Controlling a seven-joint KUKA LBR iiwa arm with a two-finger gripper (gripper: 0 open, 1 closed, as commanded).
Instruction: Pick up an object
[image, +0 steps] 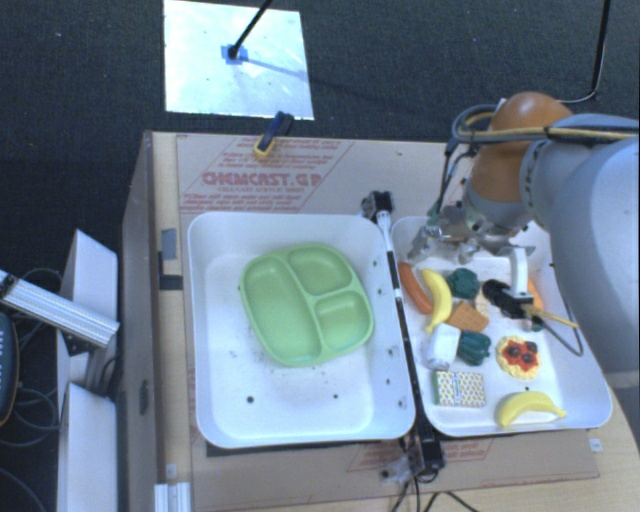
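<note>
Banana (438, 298): yellow toy fruit in the right bin, in its far left part beside the wall shared with the other bin. It looks like the handiest thing to pick up.
Arm (590, 220): large and grey, with an orange band, reaching in from the right over the far side of the right bin.
Left bin (230, 400): shallow and white, holding one item.
Right bin (582, 388): shallow and white, scattered with small toy foods.
Plate (305, 305): pale green with three sections, lying flat in the middle of the left bin, well apart from the claw.
Claw (457, 240): over the far left corner of the right bin. Whether it is open or closed cannot be told, and nothing is seen in its hold.
Banana from claw: just toward the near edge of the bin and slightly left, with no other toy between them.
Banana's long axis: runs from the far edge toward the near edge, gently curved. A grip across its width would probably suit best.
Carrot (414, 287): orange, just left of the banana and slanted alongside it, close enough to get in the way.
Dark green piece (463, 282): just right of the banana's far end.
Cracker (467, 317): tan, touching or nearly touching the banana's right side lower down.
White cylinder (443, 347): at the banana's near tip.
</note>
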